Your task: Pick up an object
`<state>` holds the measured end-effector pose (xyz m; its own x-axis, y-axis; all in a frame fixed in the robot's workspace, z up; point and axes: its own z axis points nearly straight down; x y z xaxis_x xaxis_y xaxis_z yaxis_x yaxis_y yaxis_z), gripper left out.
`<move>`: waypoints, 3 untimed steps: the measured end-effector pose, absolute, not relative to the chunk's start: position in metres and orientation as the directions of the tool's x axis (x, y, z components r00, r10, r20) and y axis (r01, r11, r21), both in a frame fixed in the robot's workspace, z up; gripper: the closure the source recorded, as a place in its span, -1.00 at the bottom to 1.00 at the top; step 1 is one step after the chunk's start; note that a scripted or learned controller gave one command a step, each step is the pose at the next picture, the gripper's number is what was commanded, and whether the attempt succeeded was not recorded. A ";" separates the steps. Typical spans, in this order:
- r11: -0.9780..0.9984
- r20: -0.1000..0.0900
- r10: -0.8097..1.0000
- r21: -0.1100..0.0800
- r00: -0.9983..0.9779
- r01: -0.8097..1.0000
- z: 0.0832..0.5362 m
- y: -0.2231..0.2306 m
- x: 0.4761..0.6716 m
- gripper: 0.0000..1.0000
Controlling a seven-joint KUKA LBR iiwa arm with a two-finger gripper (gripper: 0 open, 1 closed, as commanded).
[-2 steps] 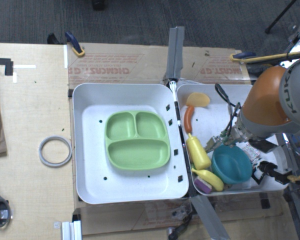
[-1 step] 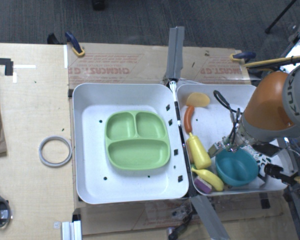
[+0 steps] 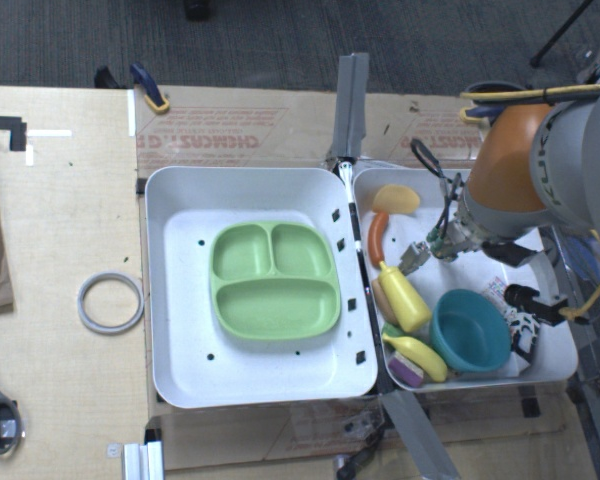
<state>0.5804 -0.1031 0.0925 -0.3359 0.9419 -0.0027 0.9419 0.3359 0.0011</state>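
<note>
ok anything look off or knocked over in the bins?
Nothing spilled or damaged. The green tray lies flat, alone in the left bin. The right bin is crowded: teal bowl, yellow bottle, banana packed close, with the pincer above them.

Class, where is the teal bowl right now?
The teal bowl sits in the right bin, toward its near edge, just right of the yellow bottle.

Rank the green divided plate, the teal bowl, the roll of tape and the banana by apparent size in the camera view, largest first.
1. green divided plate
2. teal bowl
3. roll of tape
4. banana
The bowl and the tape look close, so their order is unsure.
</note>
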 end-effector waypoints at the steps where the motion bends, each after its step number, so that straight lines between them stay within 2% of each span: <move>1: 0.589 -0.002 0.808 0.000 -0.589 0.808 0.192 -0.017 0.603 -1.00; 2: 0.572 -0.002 0.820 -0.001 -0.572 0.820 0.156 -0.118 0.623 -1.00; 3: 0.309 0.000 0.951 -0.001 -0.309 0.951 0.092 -0.104 0.596 -1.00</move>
